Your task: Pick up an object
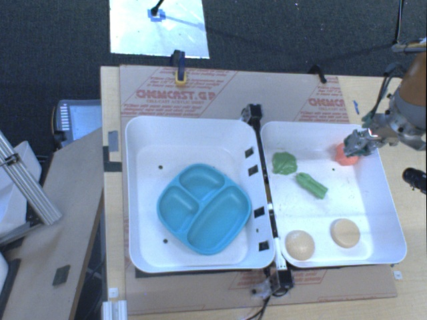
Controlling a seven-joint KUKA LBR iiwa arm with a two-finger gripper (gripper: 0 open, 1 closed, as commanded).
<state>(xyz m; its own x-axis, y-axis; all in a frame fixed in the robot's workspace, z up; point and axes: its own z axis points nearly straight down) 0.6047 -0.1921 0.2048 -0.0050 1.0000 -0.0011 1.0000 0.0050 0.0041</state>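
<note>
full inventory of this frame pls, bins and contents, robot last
Shallow white plastic bins: 2, white, side by side on the bench.
Blue three-compartment plastic tray: 1, blue, left bin, toward its near side.
Green leafy-shaped toy piece: 1, green, right bin, far left part.
Green oblong toy piece: 1, green, right bin, middle, just right of the leafy one.
Round beige toy pieces: 2, beige, right bin, near edge, apart from each other.
Orange-red small object: 1, orange-red, right bin, far right, partly hidden under the gripper.
Brown printed cardboard sheet: 1, under both bins.
Grey two-finger gripper: 1, grey, over the orange-red object; arm enters from the right.
</note>
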